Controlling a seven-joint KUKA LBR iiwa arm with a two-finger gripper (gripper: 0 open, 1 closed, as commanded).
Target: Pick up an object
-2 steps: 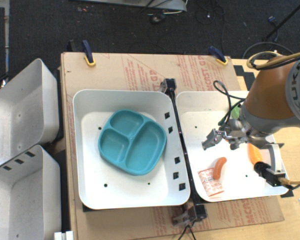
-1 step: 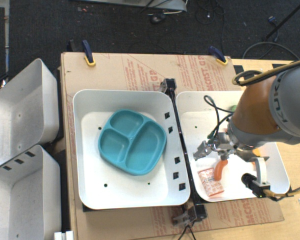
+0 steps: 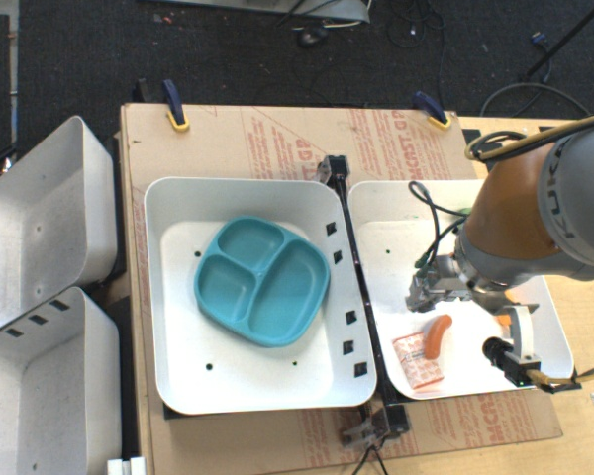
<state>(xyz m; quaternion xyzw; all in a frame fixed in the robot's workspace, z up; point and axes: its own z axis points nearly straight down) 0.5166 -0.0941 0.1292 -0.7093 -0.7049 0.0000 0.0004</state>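
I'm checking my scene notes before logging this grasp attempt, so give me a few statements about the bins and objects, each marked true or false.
1. The teal divided plate lies in the left bin. True.
2. The plate has two compartments. False: it has three.
3. An orange sausage-shaped object lies in the right bin. True.
4. The red-and-white packet lies in the left bin. False: it lies in the right bin, beside the orange object.
5. The gripper is above the right bin. True.
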